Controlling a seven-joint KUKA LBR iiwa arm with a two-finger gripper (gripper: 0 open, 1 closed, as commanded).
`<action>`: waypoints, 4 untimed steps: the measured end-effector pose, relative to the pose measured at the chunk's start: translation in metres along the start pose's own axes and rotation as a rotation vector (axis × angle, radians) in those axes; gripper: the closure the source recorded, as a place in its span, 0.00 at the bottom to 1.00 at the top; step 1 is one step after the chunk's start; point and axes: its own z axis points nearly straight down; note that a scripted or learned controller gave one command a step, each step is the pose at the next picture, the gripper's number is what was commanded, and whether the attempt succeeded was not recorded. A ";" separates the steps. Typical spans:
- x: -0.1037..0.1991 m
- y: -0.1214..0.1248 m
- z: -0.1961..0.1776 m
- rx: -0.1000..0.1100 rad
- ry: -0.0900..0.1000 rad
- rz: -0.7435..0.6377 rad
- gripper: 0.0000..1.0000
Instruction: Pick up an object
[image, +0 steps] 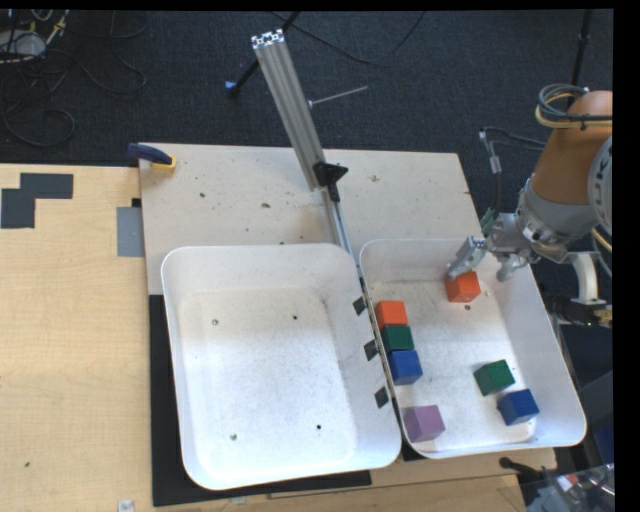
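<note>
My gripper (489, 262) hangs over the far part of the right bin (556, 340), its two grey fingers spread apart and open. A red-orange block (462, 288) lies on the bin floor just in front of the left fingertip (465, 262), not between the fingers. Along the bin's left wall sit an orange block (391, 314), a green block (396, 338) and a blue block (404, 364) in a row. A purple block (423, 422) is in the near left corner. A dark green block (494, 377) and another blue block (517, 406) lie near the right front.
The left bin (180, 300) stands beside the right one, with black clips along the shared wall. A slanted metal bar (295, 110) rises behind the bins. The grey arm with its orange band (572, 150) enters from the right.
</note>
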 end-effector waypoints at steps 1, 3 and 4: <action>0.008 -0.006 0.061 0.001 0.001 -0.003 0.00; 0.009 -0.006 0.071 -0.004 0.000 -0.002 1.00; 0.005 -0.006 0.028 -0.010 -0.002 0.002 1.00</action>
